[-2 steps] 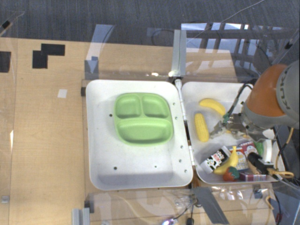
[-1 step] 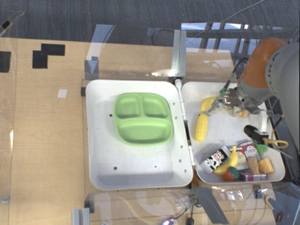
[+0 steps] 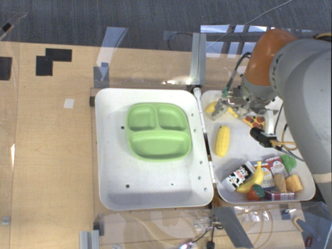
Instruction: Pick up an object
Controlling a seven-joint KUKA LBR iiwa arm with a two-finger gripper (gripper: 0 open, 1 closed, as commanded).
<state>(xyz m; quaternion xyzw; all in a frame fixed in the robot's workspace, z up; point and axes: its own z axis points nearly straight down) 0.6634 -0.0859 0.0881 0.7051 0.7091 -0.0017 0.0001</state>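
On the tabletop [image 3: 46, 154], the left bin [image 3: 111, 180] carries a green divided plate [image 3: 157, 130]. In the right bin [image 3: 236, 144], a corn cob [image 3: 222, 140] lies alone mid-floor; a banana [image 3: 252, 178] and other toy foods crowd the near corner. My pincer [image 3: 227, 107] sits at the far end; whether released or clenched, I cannot tell.

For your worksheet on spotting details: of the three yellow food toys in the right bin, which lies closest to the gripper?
The small yellow piece at the bin's far left corner, just beside the gripper. The corn cob lies mid-bin; the banana sits in the near pile.
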